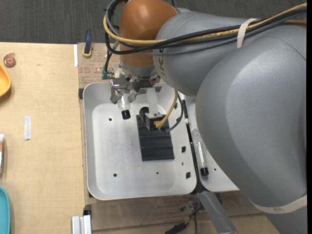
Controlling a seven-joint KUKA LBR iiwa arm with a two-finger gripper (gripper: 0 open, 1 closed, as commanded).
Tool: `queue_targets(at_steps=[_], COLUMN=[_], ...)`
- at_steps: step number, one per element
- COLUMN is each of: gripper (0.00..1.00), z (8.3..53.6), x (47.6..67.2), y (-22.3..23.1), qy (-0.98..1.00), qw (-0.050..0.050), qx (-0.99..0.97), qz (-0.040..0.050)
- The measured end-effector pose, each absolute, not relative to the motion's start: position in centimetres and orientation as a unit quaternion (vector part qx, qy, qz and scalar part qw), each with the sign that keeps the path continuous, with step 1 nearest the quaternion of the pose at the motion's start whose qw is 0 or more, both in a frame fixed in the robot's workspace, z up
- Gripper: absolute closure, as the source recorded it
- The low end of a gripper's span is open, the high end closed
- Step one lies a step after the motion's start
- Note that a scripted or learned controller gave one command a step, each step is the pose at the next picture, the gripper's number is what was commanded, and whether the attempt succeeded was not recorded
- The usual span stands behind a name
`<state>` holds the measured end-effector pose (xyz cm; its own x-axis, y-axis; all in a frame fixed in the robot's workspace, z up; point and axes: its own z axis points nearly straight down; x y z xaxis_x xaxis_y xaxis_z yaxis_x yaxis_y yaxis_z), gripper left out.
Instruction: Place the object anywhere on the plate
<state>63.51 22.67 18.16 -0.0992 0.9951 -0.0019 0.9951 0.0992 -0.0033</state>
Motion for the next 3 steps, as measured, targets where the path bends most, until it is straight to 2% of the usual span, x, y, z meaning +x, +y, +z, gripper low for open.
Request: queue_targets(at_steps=[1, 2, 3], gripper=[1.0, 0.0, 1.0], z=[25.48, 25.49, 26.25], x=[55.31, 55.34, 55.42], y=[22.01, 21.96, 21.74], qy=[-0.768, -0.768, -0.766], qw=[0.001, 0.001, 0.001], qx=[-0.64, -0.64, -0.643], qz=[0.0023, 0.0021, 0.0038])
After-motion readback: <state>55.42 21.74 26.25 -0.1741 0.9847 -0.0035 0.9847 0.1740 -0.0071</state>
